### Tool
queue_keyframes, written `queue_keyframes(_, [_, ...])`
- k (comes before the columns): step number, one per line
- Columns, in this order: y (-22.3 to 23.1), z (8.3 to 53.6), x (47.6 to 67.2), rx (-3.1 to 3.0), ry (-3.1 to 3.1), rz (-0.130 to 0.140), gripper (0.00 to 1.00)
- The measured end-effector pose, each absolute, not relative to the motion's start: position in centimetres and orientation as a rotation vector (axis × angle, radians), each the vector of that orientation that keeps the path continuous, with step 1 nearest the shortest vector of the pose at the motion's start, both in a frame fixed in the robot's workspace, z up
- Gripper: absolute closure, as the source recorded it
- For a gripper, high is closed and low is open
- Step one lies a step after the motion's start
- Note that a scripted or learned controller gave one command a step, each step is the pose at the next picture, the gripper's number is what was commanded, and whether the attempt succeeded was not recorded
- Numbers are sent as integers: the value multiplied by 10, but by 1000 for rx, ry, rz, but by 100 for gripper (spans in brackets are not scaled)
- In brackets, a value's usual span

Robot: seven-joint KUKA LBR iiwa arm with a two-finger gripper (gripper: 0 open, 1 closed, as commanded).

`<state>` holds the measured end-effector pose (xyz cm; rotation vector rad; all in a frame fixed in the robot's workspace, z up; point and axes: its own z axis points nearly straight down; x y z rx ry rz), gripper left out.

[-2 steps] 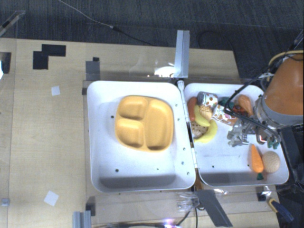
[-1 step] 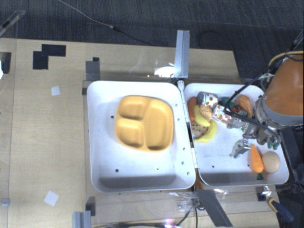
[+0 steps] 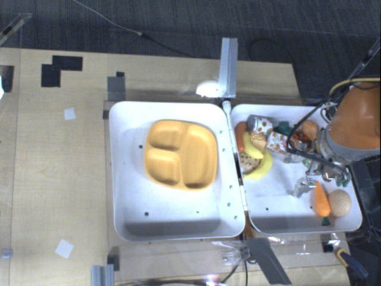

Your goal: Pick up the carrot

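We see the carrot (image 3: 322, 200) low in the right bin (image 3: 280, 219), touching a brown ball (image 3: 340, 202). The tool (image 3: 308, 183) is beside it; we cannot tell its grip. It could bump the ball.

The carrot (image 3: 322, 201) is small and orange, with a dark green stub at its near end. It lies flat on the floor of the right bin (image 3: 280, 213), near that bin's near right corner, its length running roughly far to near.
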<state>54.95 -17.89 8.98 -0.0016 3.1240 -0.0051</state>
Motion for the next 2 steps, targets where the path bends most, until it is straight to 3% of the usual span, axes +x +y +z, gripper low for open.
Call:
queue_keyframes(1, [-178,103,552,-3,3118,-5,100])
queue_keyframes(2, [-207,90,505,-612,3065,-12,100])
